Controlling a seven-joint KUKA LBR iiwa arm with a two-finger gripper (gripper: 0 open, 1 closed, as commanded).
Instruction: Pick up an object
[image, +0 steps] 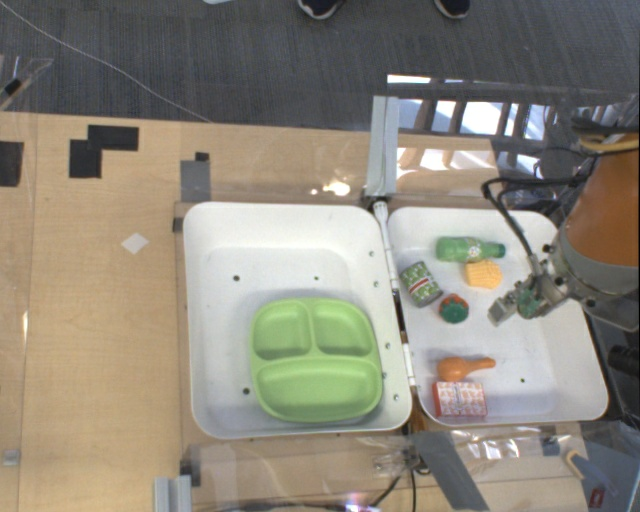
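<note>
Over the right bin (575, 400), the arm (600, 215) slants down from the right edge; its gripper (505, 309) hangs spread and unladen just right of the green ball (455, 309), below the yellow block (484, 274).

2 white bins (200, 300), 1 green tray (315, 360), 6 small items in right bin.

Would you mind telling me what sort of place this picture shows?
Probably a robotics lab's grasping bench: two shallow white bins side by side on a wooden bench, a grey robot arm's gripper over toy items such as a green plastic bottle, and a green divided plate.
</note>
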